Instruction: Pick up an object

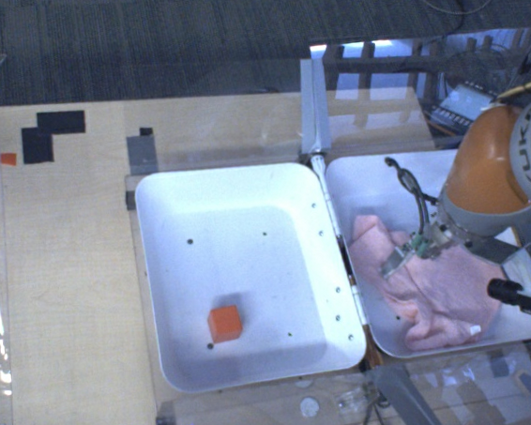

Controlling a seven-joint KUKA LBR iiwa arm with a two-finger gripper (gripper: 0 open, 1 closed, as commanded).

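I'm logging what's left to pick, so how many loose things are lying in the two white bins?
2: an orange block in the left bin, and a pink cloth in the right bin. The cloth and arm could be hiding something small.

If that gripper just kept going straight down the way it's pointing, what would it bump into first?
Most likely the pink cloth in the right bin. The gripper hangs right over it, tipped downward, though how far above it sits is hard to judge from this slanted view.
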